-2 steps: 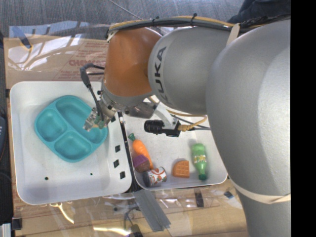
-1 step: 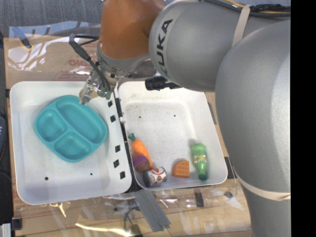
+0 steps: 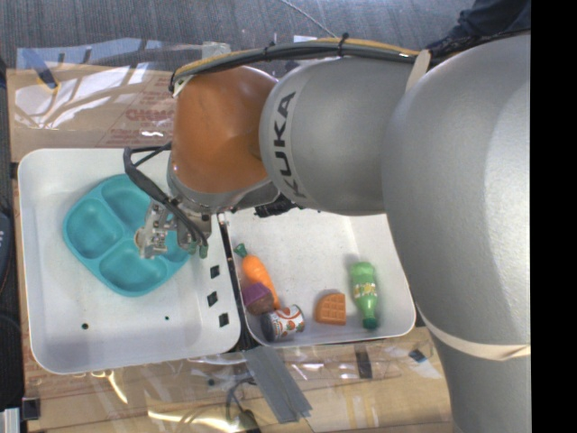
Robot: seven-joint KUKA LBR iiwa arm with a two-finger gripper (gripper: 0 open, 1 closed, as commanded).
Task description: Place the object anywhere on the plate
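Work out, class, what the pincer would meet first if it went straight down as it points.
Probably the plate: the pincer hangs over its right edge, though the height is unclear.

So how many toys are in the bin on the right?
5: a carrot, a purple one below it, a can, a waffle and a green bottle. The arm covers part of that bin, so more may be hidden.

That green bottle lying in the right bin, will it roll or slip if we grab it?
The green bottle lies on its side against the right bin wall, so a push would probably roll it. It looks like smooth, glossy plastic, likely slippery. It seems a small toy, probably light and rigid.
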